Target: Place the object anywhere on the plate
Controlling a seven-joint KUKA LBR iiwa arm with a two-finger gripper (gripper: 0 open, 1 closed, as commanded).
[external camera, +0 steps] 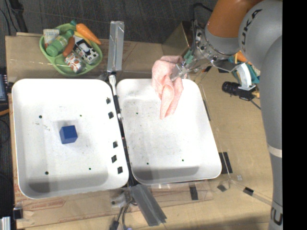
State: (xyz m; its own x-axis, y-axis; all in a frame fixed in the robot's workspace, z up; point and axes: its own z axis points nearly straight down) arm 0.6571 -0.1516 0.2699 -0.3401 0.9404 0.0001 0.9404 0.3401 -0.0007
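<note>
Grey robot arm (268, 80) fills the right side, closest to the lens, with an orange band (230, 11) above the wrist at top right. Two-finger gripper (183, 67) sits over the far right corner of the right shallow white bin (192, 143), pointing left. Fingers look pinched together on the upper edge of the crumpled pink cloth (168, 87). The exact gap is hard to read at this size, but fabric is bunched right at the tips.

Pink cloth hangs from the gripper. Its upper part is bunched over the bin's far rim and a narrower tail drapes down over the far half of the right bin floor. Can't tell whether the tail touches the floor.

Left shallow white bin (29, 128) holds one small blue cube (68, 134), left of centre, well apart from the cloth. Small black clips (114, 145) line the seam where the two bins meet. Grey metal bar (115, 47) stands at the far end of that seam.

Green plastic bowl (57, 69) sits beyond the left bin on the wooden bench (240, 133), full of toy food, including an orange toy carrot (86, 32) on its far right side.
</note>
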